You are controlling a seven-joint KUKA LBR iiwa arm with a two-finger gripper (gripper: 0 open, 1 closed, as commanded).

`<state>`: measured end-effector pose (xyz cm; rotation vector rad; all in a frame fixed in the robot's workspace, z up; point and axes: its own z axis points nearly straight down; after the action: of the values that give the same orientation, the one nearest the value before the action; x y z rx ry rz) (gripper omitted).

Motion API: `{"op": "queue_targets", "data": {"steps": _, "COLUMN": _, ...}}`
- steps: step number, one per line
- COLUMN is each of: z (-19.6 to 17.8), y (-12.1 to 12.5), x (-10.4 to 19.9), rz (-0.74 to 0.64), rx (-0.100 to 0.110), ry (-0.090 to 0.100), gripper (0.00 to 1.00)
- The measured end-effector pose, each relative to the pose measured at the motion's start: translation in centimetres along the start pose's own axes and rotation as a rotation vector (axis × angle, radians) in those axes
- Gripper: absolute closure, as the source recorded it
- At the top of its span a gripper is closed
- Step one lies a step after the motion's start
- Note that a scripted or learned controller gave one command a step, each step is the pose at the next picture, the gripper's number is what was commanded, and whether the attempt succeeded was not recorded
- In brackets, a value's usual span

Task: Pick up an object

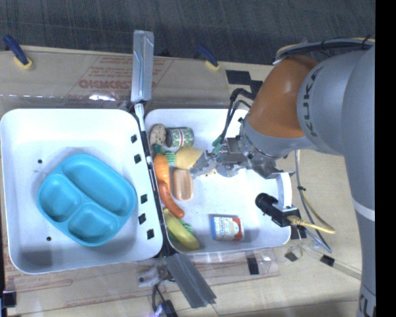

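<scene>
**Jaws low in the right bin, beside a yellow toy**

Jaws low over the middle of the right bin (208, 211), pointed toward the view's left; apart or together, cannot tell from this angle. Just off the tips, a yellow lemon-shaped toy (189, 156), touching or nearly so. Just below that, a tan bun toy (182, 184), also close to the tips.

Along the bin's left wall, from top to bottom:
- a round speckled cookie (158, 135)
- just beside it, a green can (180, 137) lying on its side
- an orange carrot (161, 169)
- a red-orange sausage (172, 204)
- a yellow banana (183, 234) in the lower-left corner

Near the bottom wall, well apart from the jaws, a small can with a blue-and-white label (226, 228).

Behind the jaws, toward the right, the grey arm (340, 91) with its orange band (280, 104), hanging over the bin's right side.

In the left bin (26, 144), a blue divided plate (86, 198) with three compartments, set at a slant on the white floor, well apart from the toys.

Under both bins, a brown table (185, 68), with clamps (16, 51) along its far edge.
</scene>
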<state>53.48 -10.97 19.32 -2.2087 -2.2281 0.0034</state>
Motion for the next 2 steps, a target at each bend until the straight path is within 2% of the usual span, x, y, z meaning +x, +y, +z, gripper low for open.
{"op": "queue_targets", "data": {"steps": 1, "z": 0.0, "y": 0.0, "x": 0.0, "rz": 0.0, "rx": 0.0, "ry": 0.0, "gripper": 0.0}}
{"op": "queue_targets", "data": {"steps": 2, "z": 10.2, "y": -4.7, "x": -3.1, "rz": -0.028, "rx": -0.003, "ry": -0.001, "gripper": 0.0}}
